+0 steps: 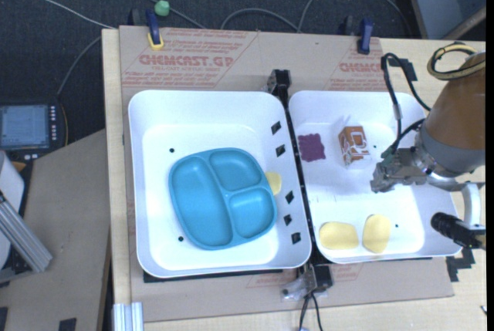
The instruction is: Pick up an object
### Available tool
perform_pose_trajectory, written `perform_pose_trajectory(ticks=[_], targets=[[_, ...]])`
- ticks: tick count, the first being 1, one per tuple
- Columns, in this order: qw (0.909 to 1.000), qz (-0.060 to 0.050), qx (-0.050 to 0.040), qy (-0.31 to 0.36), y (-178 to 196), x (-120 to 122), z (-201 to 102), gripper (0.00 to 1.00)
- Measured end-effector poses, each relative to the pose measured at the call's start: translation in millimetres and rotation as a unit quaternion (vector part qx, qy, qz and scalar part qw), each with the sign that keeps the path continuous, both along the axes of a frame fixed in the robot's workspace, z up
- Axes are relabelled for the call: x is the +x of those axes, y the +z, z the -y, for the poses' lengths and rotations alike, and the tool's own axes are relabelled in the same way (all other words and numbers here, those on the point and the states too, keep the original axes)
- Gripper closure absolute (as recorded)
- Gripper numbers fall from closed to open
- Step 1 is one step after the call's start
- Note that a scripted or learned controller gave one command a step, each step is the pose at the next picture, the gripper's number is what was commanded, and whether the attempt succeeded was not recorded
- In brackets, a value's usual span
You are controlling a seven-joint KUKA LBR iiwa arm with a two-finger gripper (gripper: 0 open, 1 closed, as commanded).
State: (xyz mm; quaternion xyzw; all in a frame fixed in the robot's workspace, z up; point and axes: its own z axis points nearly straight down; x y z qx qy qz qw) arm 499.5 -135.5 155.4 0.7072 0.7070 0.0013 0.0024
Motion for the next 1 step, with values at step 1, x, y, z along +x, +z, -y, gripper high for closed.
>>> perform_pose_trajectory(ticks=[1], targets=[[1.0,0.001,-0.0005,0.001,57.6,5.1,9.7,1.0]])
